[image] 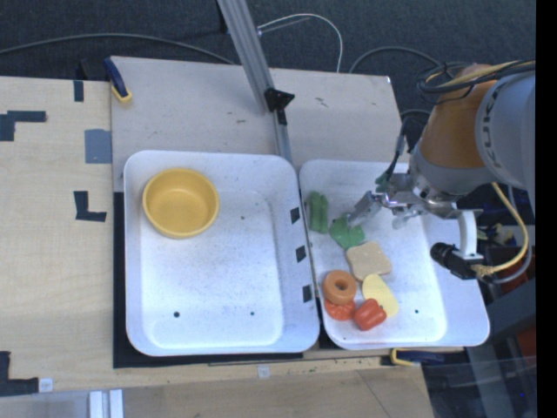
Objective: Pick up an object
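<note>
Where its spread tips reach, gripper (359, 217) just above green toy (345, 232).

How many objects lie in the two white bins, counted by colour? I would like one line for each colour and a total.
Yellow: 2, the bowl in the left bin and the yellow piece in the right bin
Green: 2, the pieces and
Orange: 1, the doughnut
Red: 1, the red piece
Tan: 1, the toast slice
Total: 7

Two bins side by side on the table

The left bin (218, 320) holds a bowl (180, 201) in its far left corner. The right bin (435, 320) holds toy food: a leafy piece (318, 212) farthest, then bread (368, 259), with a doughnut (338, 286) and pepper (369, 314) nearest.
</note>
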`<state>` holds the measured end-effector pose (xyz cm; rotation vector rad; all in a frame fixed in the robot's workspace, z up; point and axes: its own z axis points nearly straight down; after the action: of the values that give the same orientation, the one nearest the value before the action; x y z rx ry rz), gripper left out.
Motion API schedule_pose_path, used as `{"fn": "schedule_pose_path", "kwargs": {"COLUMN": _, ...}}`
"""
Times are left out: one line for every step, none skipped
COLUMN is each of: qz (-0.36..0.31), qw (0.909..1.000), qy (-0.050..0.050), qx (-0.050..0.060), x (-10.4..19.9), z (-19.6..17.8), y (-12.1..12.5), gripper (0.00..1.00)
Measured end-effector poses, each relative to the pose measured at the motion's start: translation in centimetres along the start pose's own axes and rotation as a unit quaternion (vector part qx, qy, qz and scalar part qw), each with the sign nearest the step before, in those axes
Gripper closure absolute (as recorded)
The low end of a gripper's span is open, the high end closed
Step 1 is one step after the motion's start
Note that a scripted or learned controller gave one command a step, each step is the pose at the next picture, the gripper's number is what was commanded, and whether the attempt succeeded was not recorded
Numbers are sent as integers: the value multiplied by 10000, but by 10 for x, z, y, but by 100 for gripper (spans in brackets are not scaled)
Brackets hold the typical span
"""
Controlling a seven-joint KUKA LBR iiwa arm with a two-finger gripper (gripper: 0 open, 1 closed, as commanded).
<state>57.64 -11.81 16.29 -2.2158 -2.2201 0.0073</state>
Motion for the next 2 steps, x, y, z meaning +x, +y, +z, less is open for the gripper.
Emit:
{"fn": "schedule_pose_path", "kwargs": {"qz": 9, "qw": 10000, "qy": 3, "qx": 11, "x": -6, "z": 60, "y": -8, "gripper": 0}}
{"fn": "schedule_pose_path", "kwargs": {"qz": 1, "qw": 10000, "qy": 3, "qx": -14, "x": -5, "z": 46, "y": -6, "gripper": 100}}
